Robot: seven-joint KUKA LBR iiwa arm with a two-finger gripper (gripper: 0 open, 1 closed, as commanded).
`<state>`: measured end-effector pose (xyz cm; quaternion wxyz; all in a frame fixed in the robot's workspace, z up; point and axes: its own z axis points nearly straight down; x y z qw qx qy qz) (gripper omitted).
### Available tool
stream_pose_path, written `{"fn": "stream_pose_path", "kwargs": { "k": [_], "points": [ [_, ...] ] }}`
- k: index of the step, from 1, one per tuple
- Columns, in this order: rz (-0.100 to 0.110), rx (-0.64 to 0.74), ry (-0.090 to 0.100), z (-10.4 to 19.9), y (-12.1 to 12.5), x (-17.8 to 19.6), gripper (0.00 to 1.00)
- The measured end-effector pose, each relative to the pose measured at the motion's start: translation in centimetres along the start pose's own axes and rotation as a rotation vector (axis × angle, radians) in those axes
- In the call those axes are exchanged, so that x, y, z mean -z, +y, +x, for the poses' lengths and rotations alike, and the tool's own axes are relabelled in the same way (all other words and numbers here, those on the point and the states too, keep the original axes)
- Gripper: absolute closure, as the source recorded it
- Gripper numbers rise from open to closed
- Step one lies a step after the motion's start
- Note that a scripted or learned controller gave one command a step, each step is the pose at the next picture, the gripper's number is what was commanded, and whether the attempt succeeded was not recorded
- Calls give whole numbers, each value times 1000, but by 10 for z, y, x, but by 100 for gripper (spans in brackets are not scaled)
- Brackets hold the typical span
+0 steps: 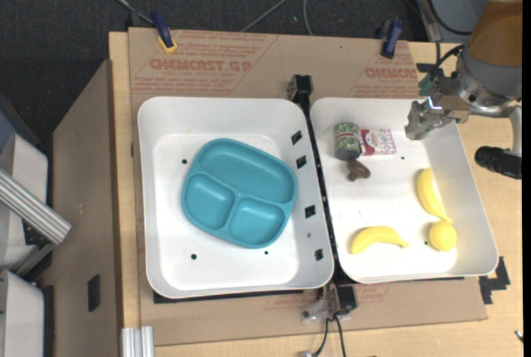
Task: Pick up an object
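I count two bananas (431, 193) (376, 239), one lemon (442, 236), one green can (348, 139), one small brown piece (358, 171) in the right bin (473, 181). One blue plate (239, 192) lies in the left bin (158, 181). The gripper (419, 121) hangs over the right bin's far edge, touching nothing; its opening I cannot tell.

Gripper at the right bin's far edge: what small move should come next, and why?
Probably a short move toward the can, then down. The gripper sits at the far right corner of the right bin with nothing beneath it, and the can, lying beside a small carton, looks like the closest object.
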<state>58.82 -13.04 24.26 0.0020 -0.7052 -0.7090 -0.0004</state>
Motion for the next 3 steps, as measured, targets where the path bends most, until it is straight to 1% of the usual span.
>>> {"fn": "stream_pose_path", "kwargs": {
  "k": [1, 2, 3],
  "points": [
    [1, 0, -1, 56, 0, -11, 100],
    [2, 1, 0, 113, -19, -13, 100],
    [-2, 2, -1, 176, -22, -10, 100]
  ]
}}
